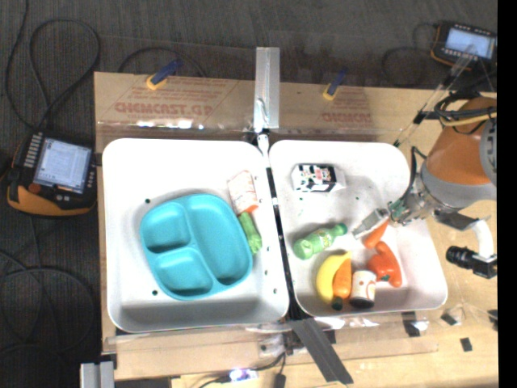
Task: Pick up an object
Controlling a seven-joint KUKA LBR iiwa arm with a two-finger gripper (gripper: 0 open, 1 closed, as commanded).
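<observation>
Left bin [121,241]: teal divided tray [194,245], w/ small carton [241,191] and green item [252,234] at its right edge. Right bin [420,273]: green bottle [317,240], banana [328,273], orange carrot [376,231], all prob. light, stiff, slick plastic; grip carrot across mid-body. Gripper [380,221] poised at carrot; jaw opening can't tell, no hold evident.
</observation>
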